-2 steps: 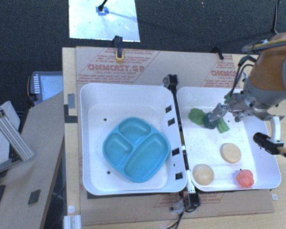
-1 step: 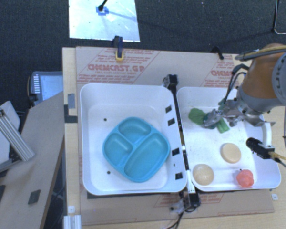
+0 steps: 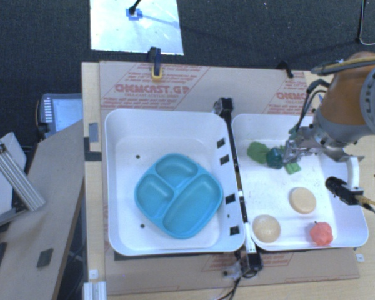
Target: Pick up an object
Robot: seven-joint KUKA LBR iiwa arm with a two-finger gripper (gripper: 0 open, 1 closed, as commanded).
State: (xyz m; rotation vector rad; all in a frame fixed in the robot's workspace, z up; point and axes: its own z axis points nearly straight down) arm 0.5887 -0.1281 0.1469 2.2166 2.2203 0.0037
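Gripper [image 3: 292, 150] down at right bin's [image 3: 362, 230] twelve o'clock, touching green toy [image 3: 259, 151]; jaw state unreadable. Likely light, soft, squashy; best pinched across middle.

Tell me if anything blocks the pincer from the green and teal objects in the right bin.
Nothing visible does. The pincer is right at the teal object and the green object beside it, at the back of the right bin. The other items lie toward its front.

The arm [image 3: 356, 99] runs off the right edge. The gripper [image 3: 292, 152] is blurred — its fingertips merge with the green toy [image 3: 260, 152] and teal piece [image 3: 274, 159] just beside it — contact unclear.
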